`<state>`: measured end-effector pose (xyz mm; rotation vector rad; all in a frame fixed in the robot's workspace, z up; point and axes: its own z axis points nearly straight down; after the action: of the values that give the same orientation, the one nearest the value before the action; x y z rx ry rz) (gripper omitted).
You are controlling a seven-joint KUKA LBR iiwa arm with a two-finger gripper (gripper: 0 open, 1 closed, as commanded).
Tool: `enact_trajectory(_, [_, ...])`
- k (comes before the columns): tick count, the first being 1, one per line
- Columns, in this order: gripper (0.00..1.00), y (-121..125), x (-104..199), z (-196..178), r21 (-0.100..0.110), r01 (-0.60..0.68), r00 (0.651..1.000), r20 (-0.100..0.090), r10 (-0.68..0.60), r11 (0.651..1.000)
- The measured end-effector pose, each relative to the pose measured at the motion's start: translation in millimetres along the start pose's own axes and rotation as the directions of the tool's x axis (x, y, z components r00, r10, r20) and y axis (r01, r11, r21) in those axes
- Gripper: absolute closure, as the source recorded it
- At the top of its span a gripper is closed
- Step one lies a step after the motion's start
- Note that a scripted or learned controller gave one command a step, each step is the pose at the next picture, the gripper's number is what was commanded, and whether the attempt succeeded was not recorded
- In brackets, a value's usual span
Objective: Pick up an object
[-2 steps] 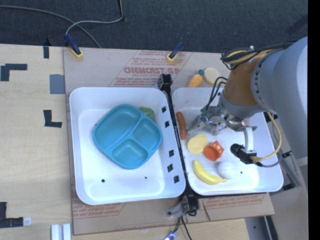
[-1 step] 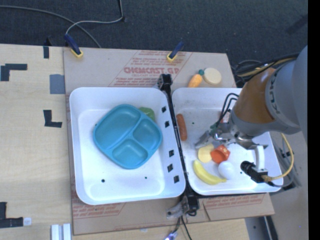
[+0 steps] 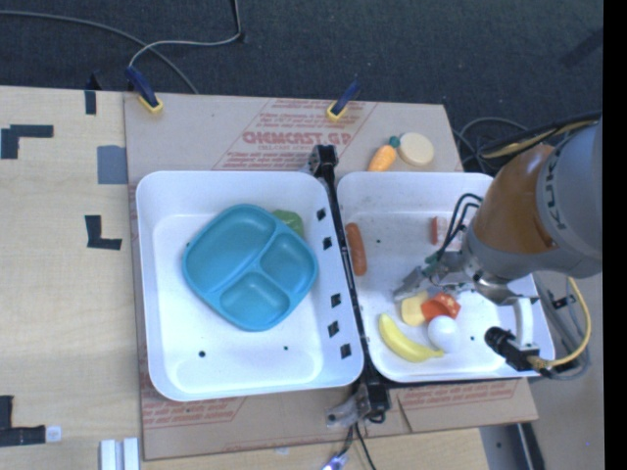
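Note:
The right bin (image 3: 392, 209) holds several toy foods: a yellow banana (image 3: 407, 342), a white egg-like ball (image 3: 443, 332), a red tomato piece (image 3: 442, 306), a pale yellow chunk (image 3: 413, 311), a brown sausage (image 3: 356, 248) by the left wall and a small reddish piece (image 3: 435, 229) near the back. My gripper (image 3: 423, 280) reaches down from the right, its metal fingers (image 3: 409, 284) just above the red and yellow pieces. Nothing shows held between them.
The left bin (image 3: 167, 360) holds a blue divided plate (image 3: 251, 265) with a green item (image 3: 288, 220) peeking from behind it. A toy carrot (image 3: 383, 158) and a cream disc (image 3: 415, 149) lie on the cardboard behind the right bin. A black divider (image 3: 331, 253) separates the bins.

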<state>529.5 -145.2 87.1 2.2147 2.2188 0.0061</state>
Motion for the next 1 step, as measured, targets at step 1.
enact_trajectory(1, [0.0, 98.9, -13.7, 0.8, 0.001, 0.0, 1.0, 0.001, 0.0, 1.0])
